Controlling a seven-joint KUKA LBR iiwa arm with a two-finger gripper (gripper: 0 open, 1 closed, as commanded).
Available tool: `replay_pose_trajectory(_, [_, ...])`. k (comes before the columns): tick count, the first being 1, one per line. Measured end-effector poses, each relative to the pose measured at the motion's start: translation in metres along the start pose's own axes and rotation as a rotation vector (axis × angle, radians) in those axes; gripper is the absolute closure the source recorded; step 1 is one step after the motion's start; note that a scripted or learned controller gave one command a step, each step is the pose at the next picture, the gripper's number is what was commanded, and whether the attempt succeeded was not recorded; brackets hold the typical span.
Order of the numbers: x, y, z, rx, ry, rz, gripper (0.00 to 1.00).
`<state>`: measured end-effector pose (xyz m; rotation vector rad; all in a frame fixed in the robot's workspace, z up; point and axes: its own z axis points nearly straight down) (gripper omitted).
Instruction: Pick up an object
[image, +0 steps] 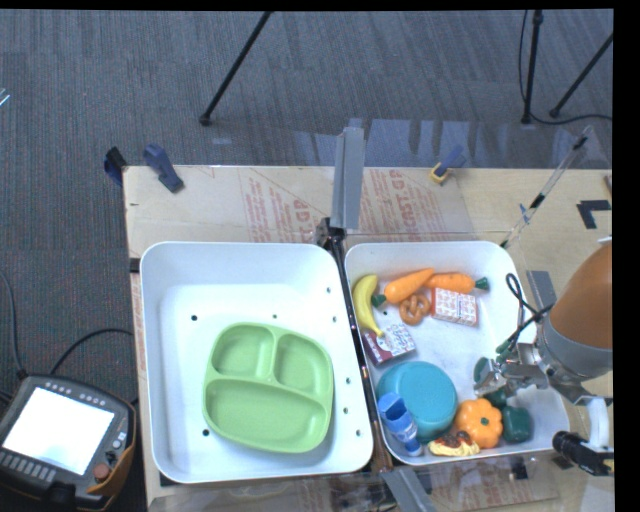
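A grey carpeted floor (120, 80) fills the upper part of the frame, with thin black stand legs (235, 65) slanting across it at top centre and top right. The surface (240, 205) is brown board with faint red printing. A blue clamp (161, 167) grips its upper left edge, and a small yellow-and-blue clamp (445, 167) sits at upper centre-right. A handheld control pendant (62, 435) with a bright screen lies at lower left, cable (70, 350) trailing.
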<state>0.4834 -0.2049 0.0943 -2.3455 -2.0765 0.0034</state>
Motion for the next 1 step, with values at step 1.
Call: replay_pose_trajectory(1, [0.0609,0.0182,-0.1153,-0.015,-0.002,0.057,1.0])
